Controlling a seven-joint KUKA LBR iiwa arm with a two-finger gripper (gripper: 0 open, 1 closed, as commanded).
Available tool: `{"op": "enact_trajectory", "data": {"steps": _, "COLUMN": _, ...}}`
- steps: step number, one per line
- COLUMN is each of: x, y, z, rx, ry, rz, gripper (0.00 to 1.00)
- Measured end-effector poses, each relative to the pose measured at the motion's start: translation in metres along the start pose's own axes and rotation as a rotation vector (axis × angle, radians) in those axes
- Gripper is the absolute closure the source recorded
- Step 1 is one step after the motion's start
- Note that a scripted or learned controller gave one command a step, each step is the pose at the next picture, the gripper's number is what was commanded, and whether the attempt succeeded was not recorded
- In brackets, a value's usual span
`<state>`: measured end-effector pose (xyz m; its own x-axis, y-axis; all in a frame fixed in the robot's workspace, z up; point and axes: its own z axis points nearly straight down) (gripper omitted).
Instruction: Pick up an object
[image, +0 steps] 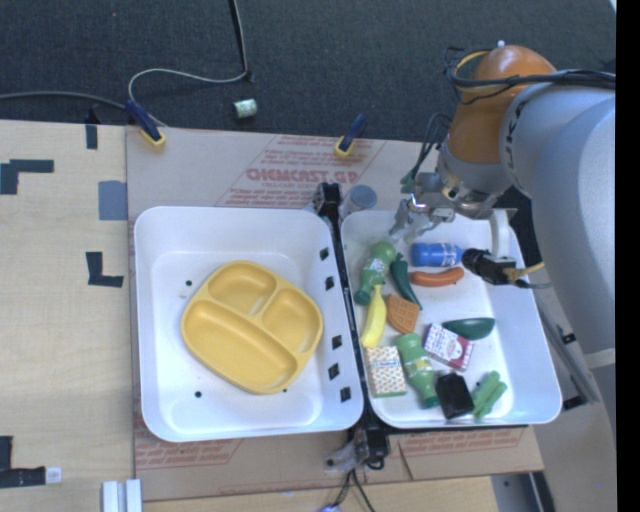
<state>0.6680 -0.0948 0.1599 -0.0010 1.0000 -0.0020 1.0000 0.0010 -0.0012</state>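
Above the far end of the right bin (520, 400), the pincer (416, 213) hangs with fingers slightly parted, holding nothing. Beneath it lie toy foods: a blue can (436, 254), a sausage (437, 277), a banana (374, 320). Left bin (160, 300) holds a yellow tray (252, 326).

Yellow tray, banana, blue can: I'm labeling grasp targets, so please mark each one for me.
Yellow tray (252, 326): camera view, on its central divider, left bin.
Banana (374, 320): camera view, mid-length of the fruit, right bin.
Blue can (436, 254): camera view, on its side wall, near the gripper.
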Motion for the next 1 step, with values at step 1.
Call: {"op": "enact_trajectory", "data": {"steps": 1, "x": -0.0003, "y": 0.0002, "z": -0.0075, "rx": -0.001, "ry": 0.000, "rz": 0.000, "gripper": 1.00}}
